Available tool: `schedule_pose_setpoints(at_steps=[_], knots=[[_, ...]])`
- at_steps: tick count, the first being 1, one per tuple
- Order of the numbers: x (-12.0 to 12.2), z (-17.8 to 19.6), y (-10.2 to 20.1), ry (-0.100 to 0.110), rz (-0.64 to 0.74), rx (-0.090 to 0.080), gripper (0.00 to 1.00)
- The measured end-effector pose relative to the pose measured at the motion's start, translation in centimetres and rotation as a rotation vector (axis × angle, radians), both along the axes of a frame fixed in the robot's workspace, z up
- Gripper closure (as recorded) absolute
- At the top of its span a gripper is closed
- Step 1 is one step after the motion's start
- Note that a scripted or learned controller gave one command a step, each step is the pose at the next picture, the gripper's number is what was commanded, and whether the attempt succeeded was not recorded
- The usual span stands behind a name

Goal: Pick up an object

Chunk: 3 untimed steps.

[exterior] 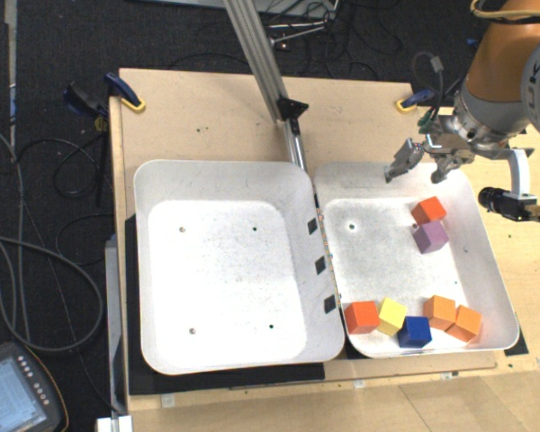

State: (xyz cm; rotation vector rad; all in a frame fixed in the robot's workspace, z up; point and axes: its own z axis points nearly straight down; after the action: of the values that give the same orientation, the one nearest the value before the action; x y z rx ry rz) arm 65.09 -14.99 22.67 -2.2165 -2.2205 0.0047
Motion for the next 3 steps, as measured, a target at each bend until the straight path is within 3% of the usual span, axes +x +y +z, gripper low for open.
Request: schedule_pose_setpoints(at_steps=[1, 3], knots=[[0.1, 0.3, 0.0, -0.004, 0.001, -0.002, 0.0], [-0.4, -10.3, -0.6, 0.0, -0.003, -0.001, 0.0]])
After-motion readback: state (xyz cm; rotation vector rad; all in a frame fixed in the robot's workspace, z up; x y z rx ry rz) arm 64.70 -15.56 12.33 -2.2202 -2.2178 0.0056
